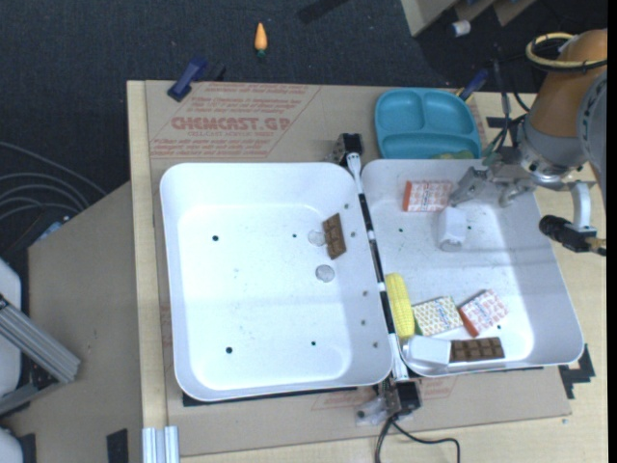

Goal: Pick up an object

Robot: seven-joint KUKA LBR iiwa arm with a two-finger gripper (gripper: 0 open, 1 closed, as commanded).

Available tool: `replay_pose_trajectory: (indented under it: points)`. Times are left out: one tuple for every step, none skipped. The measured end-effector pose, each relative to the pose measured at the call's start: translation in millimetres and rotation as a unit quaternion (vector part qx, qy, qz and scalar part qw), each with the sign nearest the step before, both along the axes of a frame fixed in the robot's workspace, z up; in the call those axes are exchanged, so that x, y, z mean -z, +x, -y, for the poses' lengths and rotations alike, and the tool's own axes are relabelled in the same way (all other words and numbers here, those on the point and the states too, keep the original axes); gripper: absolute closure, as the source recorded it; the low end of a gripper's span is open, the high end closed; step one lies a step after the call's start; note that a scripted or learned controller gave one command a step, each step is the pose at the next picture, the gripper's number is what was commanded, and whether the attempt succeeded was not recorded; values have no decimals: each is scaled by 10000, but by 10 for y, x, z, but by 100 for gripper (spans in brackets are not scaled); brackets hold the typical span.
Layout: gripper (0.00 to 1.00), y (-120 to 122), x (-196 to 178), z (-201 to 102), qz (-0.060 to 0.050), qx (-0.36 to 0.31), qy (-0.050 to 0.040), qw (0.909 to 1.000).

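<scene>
Reaching in from the right, the end effector (487, 183) sits over the far part of the right bin (540, 287). Its grey linkage spreads out low above the bin floor, but whether the tips are wide or narrow cannot be told from this angle, and nothing shows between them. Just left of it lies a small red-and-white packet (425, 196), and just near of it a white cup-like piece (453, 228) stands on the bin floor.

Along the near side of the right bin lie a yellow corn cob (397, 304) against the left wall, a patterned square card (437, 315), a red-checked small box (483, 311), a brown chocolate bar (477, 349) and a white spoon-shaped piece (429, 352) at the near-left corner.

The left bin (193, 258) holds another brown chocolate bar (334, 235) near its right wall, with two small clear round pieces, one (316, 237) just left of the bar and one (325, 274) a little nearer.

Beyond the right bin, a blue divided plate (424, 123) rests on the desk (241, 119). On the dark floor beyond the desk lies a small orange carrot-like toy (260, 37), and a blue clip (186, 80) sits at the desk's far-left edge.
</scene>
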State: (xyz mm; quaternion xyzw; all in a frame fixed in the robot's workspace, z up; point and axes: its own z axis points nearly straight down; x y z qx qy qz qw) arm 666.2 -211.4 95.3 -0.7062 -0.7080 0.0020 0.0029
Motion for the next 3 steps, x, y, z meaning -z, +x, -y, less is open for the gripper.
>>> replay_pose_trajectory:
  points:
    - [100, 8, -109, 5, 19, -2, -15, 10000]
    - [0, 7, -106, 3, 16, -3, -14, 10000]
    - [100, 16, -215, 5, 36, -6, -27, 10000]
